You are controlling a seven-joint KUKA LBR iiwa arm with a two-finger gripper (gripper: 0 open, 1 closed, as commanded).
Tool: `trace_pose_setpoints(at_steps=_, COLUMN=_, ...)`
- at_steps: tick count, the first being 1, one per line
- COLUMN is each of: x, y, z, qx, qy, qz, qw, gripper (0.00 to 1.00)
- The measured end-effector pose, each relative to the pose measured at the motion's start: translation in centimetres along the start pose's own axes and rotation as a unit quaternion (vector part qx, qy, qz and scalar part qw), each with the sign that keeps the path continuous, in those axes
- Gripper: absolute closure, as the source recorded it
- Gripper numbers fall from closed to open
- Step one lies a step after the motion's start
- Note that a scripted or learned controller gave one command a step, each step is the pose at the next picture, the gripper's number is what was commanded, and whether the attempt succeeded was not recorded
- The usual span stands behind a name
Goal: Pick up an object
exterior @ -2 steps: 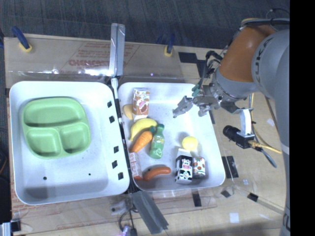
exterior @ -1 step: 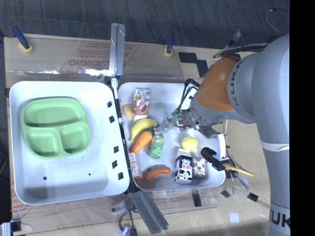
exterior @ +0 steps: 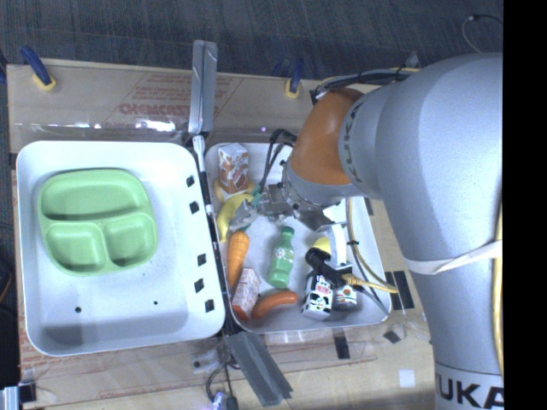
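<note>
Pincer (exterior: 256, 210) sits low in right bin (exterior: 369, 229), metal fingers near banana (exterior: 224, 214); cannot tell its opening, nothing visibly held. Just below it: green plastic bottle (exterior: 281, 259), upright-ish, white cap toward pincer. To its lower left, tapered orange carrot (exterior: 237, 257); below that a small printed carton (exterior: 245, 290) and a smooth reddish sausage (exterior: 274, 302). Above pincer, a printed snack packet (exterior: 232, 168). Lower right, a black-and-white cow-pattern carton (exterior: 317, 299). Far left, left bin (exterior: 102, 319) holds a green three-compartment tray (exterior: 96, 219), matte plastic, rounded corners
</note>
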State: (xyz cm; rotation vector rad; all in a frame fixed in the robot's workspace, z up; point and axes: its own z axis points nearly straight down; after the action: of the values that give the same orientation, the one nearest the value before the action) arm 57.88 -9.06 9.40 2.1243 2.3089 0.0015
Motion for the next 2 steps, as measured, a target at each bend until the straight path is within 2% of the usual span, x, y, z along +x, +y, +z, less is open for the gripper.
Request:
trace_pose_setpoints(at_steps=1, x=0.02, y=-0.05, z=-0.87, qx=0.001, qy=0.0, qz=-0.001, qw=1.0, gripper=1.0)
trace_pose_setpoints(at_steps=2, x=0.07, y=-0.02, z=-1.83, qx=0.002, qy=0.0, qz=-0.003, qw=1.0, gripper=1.0)
